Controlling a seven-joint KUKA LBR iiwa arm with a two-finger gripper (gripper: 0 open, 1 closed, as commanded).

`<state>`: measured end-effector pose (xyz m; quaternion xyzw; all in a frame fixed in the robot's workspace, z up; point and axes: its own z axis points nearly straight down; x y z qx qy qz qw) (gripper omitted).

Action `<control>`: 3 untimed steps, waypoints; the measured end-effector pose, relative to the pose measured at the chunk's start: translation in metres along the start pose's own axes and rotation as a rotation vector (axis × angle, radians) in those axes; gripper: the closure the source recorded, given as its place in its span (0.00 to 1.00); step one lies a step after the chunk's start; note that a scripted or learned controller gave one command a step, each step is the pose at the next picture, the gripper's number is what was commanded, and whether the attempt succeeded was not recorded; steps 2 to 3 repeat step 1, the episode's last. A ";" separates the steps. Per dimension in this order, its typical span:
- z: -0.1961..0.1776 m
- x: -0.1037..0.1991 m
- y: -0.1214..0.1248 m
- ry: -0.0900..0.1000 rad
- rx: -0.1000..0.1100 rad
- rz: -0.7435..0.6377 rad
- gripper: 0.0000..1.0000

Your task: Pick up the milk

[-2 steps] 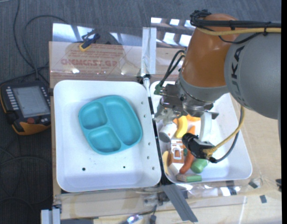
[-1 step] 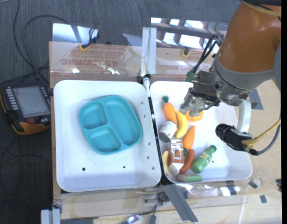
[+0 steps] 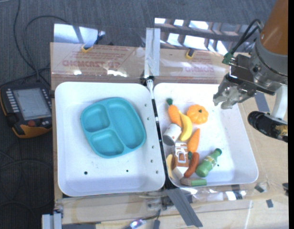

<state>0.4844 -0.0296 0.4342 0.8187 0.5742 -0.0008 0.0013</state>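
Left bin (image 3: 70,142) carries a teal divided plate (image 3: 113,126), nothing for this task. Right bin (image 3: 242,151) has the toy food crowded against its left wall: carrot (image 3: 173,113), banana (image 3: 186,127), pumpkin (image 3: 198,114), green bottle (image 3: 209,162). The milk (image 3: 181,156), a small carton, lies in that pile toward the near edge, hemmed in, so access looks tight. Tool (image 3: 226,98) hovers over the bin's far right corner, well apart from the milk, carrying nothing; whether its digits are apart, cannot tell.
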 end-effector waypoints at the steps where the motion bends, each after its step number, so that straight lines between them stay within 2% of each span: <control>1: 0.139 0.003 -0.002 0.002 0.004 -0.156 1.00; 3: 0.139 0.003 -0.002 0.002 0.004 -0.156 1.00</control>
